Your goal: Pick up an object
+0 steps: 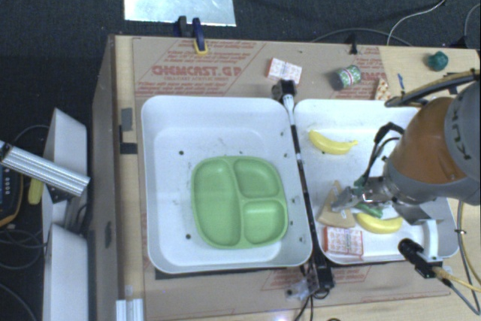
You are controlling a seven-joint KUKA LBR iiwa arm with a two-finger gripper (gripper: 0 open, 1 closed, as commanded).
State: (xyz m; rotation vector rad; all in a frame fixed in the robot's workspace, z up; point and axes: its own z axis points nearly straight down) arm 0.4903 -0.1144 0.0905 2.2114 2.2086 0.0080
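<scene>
Standing over the brown cardboard-covered surface [225, 68], I see two shallow white plastic bins side by side. The left bin [161, 162] holds a light green plastic plate with three compartments [240, 201], lying flat a little toward the bin's five o'clock. The right bin [346, 113] carries a yellow plastic banana [333, 143] near its twelve o'clock, lying apart from everything else. A second yellow banana [378, 222] lies at about five o'clock in that bin, just beside a tan wedge-shaped piece [336, 216], and a small white card with red print [343, 240] lies flat toward six o'clock, just below the wedge. The grey arm with its orange band [428, 150] comes in from three o'clock and hangs over the right bin, and its tool [361, 198] sits low between the wedge and the second banana, close above both. Whether the tool is spread or closed I cannot tell, and I cannot make out anything caught in it. On the surface beyond the bins, at one o'clock, lies a small green and white can [347, 76] on its side.
</scene>
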